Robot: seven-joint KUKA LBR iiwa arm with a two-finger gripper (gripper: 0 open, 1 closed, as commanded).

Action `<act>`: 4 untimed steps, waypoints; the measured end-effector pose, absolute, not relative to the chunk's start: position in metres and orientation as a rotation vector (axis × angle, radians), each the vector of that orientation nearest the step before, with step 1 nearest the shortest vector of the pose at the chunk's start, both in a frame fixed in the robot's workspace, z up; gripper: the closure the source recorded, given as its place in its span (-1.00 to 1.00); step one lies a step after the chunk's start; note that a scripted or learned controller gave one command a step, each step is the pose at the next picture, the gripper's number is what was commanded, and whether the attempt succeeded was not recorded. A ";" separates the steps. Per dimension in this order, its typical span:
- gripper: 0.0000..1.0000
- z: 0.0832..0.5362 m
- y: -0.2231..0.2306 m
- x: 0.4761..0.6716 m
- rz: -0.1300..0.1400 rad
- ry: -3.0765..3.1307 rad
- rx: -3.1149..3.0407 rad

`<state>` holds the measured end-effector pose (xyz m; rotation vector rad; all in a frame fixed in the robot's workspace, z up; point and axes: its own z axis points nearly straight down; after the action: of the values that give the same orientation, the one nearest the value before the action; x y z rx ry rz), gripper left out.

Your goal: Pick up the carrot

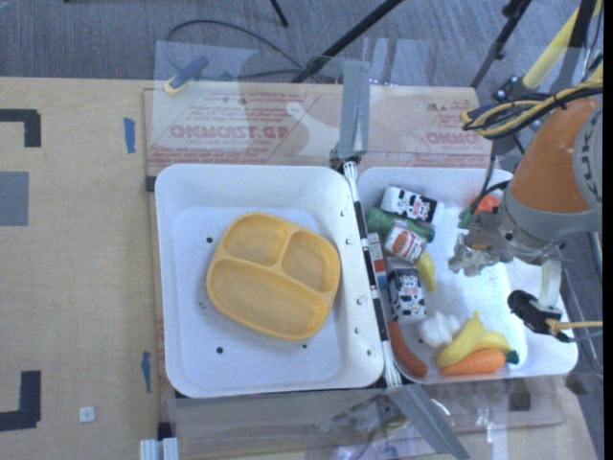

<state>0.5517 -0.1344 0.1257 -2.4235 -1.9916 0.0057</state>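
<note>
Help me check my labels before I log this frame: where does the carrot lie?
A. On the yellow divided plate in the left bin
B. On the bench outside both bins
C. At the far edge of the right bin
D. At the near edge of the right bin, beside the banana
D: the carrot lies along the near edge of the right bin, just in front of the banana.

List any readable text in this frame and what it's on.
"CHEMCAST GP": red print, seen reversed, on the clear sheet behind the left bin.
More red print on the sheet behind the right bin: too blurred to read.
Label on the small can: too small to read.
</note>
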 end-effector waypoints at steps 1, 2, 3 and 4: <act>1.00 0.091 -0.131 0.477 0.003 -2.330 -2.099; 1.00 0.356 -0.098 0.479 0.003 -2.196 -2.244; 1.00 0.286 -0.016 0.486 0.005 -2.227 -2.211; 1.00 0.434 -0.033 0.496 0.005 -1.983 -2.435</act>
<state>0.4965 -0.0331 0.4336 -2.4350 -1.9828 0.0050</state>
